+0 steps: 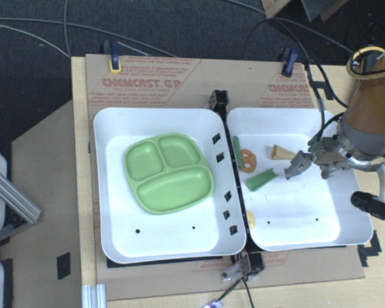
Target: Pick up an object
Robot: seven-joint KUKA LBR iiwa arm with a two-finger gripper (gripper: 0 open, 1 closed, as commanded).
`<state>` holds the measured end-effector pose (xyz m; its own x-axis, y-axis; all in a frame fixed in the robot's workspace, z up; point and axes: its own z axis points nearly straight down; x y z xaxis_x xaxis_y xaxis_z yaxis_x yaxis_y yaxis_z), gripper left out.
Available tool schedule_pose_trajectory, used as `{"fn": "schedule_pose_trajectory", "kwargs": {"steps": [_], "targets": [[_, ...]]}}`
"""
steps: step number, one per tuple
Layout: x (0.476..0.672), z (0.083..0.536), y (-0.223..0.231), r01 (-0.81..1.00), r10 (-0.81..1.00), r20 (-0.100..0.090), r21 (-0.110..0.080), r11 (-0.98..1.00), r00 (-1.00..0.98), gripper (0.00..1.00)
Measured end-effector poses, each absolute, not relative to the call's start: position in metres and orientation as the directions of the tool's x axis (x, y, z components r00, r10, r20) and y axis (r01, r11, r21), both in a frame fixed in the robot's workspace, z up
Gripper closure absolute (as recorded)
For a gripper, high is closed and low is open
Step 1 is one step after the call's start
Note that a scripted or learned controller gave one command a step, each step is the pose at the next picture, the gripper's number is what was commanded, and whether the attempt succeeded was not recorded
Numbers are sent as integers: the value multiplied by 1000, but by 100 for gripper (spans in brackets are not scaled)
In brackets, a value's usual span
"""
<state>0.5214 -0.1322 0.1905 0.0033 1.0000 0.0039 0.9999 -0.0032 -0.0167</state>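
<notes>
End effector (298,166), grip state unclear, hovers just beside the green stick (261,179); you're approaching, next descend onto it.

The left bin (109,191) holds a divided tray (169,172). The right bin (295,233) holds a pretzel (248,160) near its left wall, a cone-shaped piece (282,151) to the pretzel's right, and a stick-shaped item (261,179) below both. The gripper (296,166) sits just right of the stick.

two white bins (109,172), one green tray (169,172)
</notes>
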Motion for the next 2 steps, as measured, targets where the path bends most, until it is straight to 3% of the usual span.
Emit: {"fn": "schedule_pose_trajectory", "kwargs": {"steps": [1,2], "targets": [[525,198,-132,1000,1000,2,-2,0,0,0],[528,155,-133,1000,1000,3,-6,0,0,0]]}}
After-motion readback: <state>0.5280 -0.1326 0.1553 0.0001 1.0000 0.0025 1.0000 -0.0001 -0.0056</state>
